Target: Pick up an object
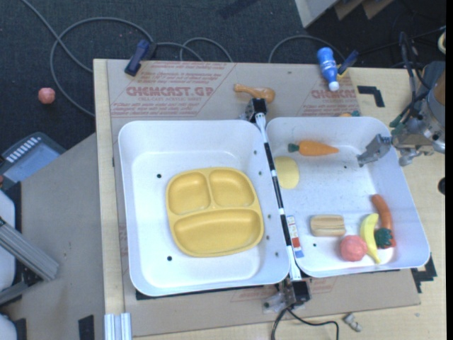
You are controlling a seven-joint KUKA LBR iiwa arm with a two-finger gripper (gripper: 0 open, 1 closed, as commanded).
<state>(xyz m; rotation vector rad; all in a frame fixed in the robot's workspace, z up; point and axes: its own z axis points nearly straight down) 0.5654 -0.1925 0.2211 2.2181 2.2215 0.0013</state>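
Note:
In the right bin (403, 190) lie an orange carrot (316, 148) at the back, a pale yellow round piece (287, 171) by the left wall, and a tan bread piece (327, 225). Toward the front right sit a pink ball (352, 248), a yellow banana (369, 236) and a red sausage (381, 210) with a green bit at its end. My gripper (388, 154) hangs over the bin's back right corner, to the right of the carrot. It is open and nothing sits between its fingers.
The left bin (141, 154) holds a yellow divided plate (212, 210). Behind the bins lie a blue-and-white bottle (327, 66), a tan toy (254, 91) and a blue clamp (137, 57). Cables run across the dark floor beyond the bench.

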